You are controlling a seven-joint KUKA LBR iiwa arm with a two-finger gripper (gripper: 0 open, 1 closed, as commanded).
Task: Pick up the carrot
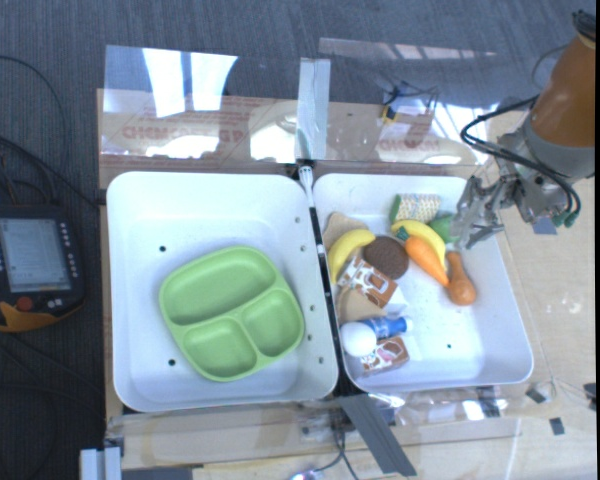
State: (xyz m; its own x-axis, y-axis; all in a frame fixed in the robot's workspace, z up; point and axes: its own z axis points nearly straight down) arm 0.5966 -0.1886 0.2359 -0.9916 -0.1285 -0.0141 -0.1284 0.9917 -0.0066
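Observation:
The carrot [427, 257] is a bright orange cone lying aslant in the right bin [480, 353], between a yellow banana [424, 233] and a darker orange-brown piece [461, 282]. My gripper [475, 220] hangs over the bin's right side, just up and right of the carrot and apart from it. It is open, with nothing between its fingers. The grey wrist with the orange band [570, 88] reaches in from the upper right.
The right bin also holds a second banana [346, 248], a brown round cookie [386, 255], a patterned packet [417, 207], small cartons [372, 286] and a white bottle [365, 335]. A green divided plate [230, 311] lies in the left bin [140, 208]. A teach pendant [28, 258] sits at far left.

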